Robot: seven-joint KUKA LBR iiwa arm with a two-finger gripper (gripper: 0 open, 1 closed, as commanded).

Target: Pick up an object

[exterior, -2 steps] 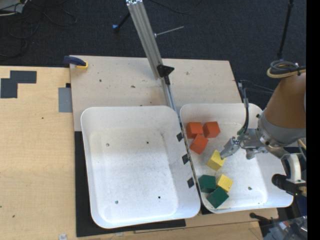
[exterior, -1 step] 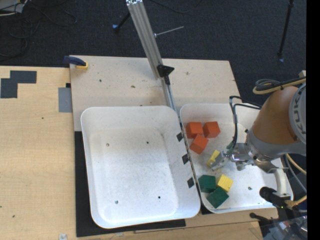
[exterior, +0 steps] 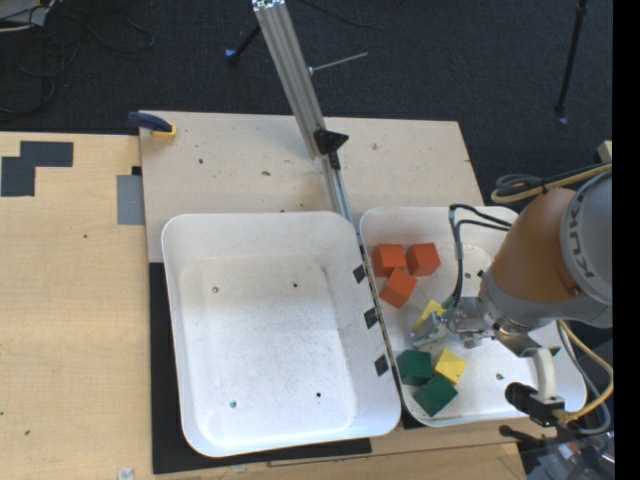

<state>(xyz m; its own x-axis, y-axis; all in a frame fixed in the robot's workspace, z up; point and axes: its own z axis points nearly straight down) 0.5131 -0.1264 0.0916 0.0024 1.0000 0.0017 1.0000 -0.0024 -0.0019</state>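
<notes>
Tool (exterior: 437, 330) above yellow block (exterior: 432, 311) (right bin (exterior: 478, 220)), touching

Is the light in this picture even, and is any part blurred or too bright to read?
Camera view: the light is soft and even; the left bin is bright white but its specks stay readable; the orange blocks look sharp; the gripper is somewhat blurred and its shape is hard to read.

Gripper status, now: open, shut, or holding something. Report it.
Gripper: cannot be told. It sits low in the right bin, next to a yellow block; nothing is visibly held.
</notes>
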